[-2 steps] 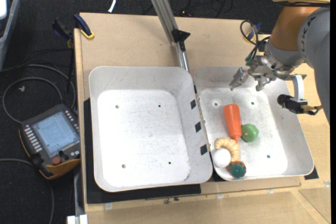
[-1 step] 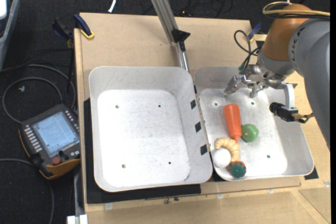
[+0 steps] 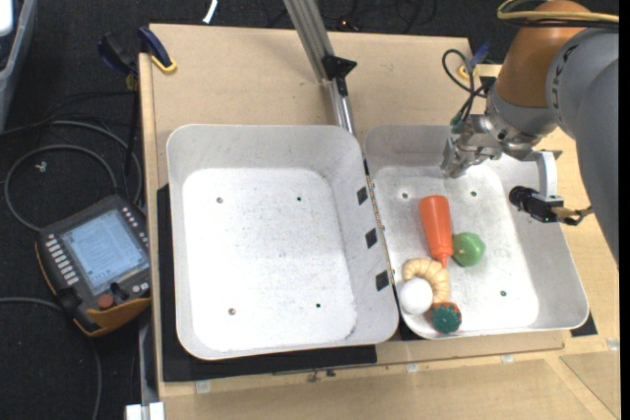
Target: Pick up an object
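Observation:
The right bin (image 3: 512,305) holds an orange carrot-shaped toy (image 3: 436,224) lying lengthwise near its middle. A green round object (image 3: 469,248) touches the carrot's lower right side. Below them lie a tan curved piece (image 3: 431,271), a white ball (image 3: 415,295) and a small teal and red object (image 3: 447,317), clustered at the bin's front left. My gripper (image 3: 456,162) hangs over the back of the right bin, above and a little right of the carrot's top end, apart from every object.
The left bin (image 3: 261,231) lies beside the right one, sharing the middle wall. A slanted metal pole (image 3: 300,0) runs from the top down to the bins' junction. A teach pendant (image 3: 94,256) rests on the floor at left. Cables hang near the arm's wrist (image 3: 536,197).

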Controlling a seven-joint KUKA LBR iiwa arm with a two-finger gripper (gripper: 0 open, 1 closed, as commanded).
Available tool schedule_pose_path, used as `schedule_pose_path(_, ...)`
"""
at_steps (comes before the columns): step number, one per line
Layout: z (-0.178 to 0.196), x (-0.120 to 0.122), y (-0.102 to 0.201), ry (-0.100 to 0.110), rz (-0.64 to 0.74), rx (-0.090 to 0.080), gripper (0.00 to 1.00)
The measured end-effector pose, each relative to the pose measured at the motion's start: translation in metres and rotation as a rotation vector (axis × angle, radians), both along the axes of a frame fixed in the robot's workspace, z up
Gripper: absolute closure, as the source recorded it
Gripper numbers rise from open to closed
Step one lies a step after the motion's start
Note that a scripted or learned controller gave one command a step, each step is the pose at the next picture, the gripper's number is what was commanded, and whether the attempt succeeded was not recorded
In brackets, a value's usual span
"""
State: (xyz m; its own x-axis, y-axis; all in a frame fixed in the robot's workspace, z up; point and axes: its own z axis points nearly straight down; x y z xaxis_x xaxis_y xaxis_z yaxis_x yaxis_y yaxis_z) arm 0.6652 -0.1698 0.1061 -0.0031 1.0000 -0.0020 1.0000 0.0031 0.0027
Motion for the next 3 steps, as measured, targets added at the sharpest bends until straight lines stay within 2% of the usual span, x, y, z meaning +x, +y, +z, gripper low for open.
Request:
schedule_pose_path(2, 0.096, 0.003, 0.016, -0.004, 0.000, 0.000, 1.00)
schedule_pose_path(3, 0.098, 0.004, 0.016, 0.000, 0.000, 0.001, 1.00)
